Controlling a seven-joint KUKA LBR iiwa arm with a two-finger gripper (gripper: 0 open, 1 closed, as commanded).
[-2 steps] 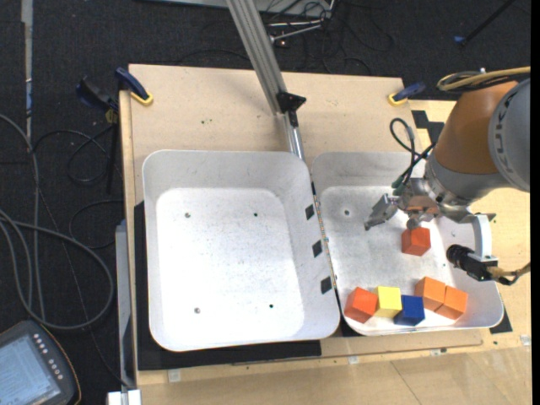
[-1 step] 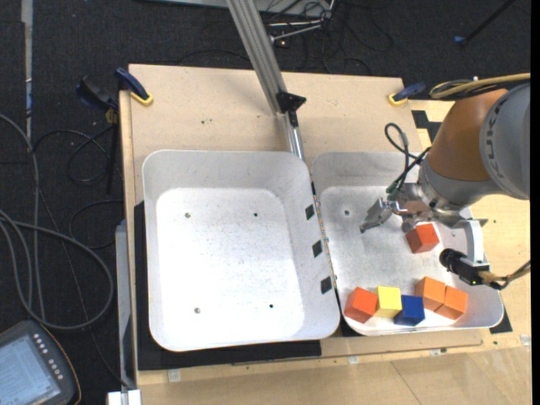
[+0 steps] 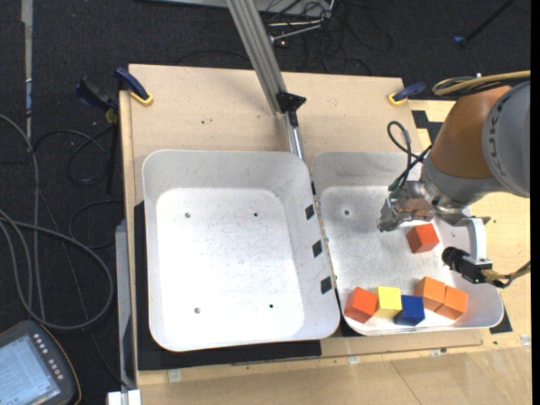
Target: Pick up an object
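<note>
An orange-red block (image 3: 422, 238) lies in the right bin (image 3: 354, 184), turned diagonal to the bin walls, just beside the gripper (image 3: 395, 218), whose state cannot be determined. Five more blocks line the near wall: orange (image 3: 362, 303), yellow (image 3: 388, 299), blue (image 3: 411, 310), and two orange (image 3: 443, 297). The left bin (image 3: 160, 226) adjoins.

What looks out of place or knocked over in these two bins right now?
Nothing looks spilled or damaged. In the right bin, five blocks huddle along the near edge, a few tilted against the rim, while one orange block sits apart beside the tool. That is loose clutter, not a fault.
</note>
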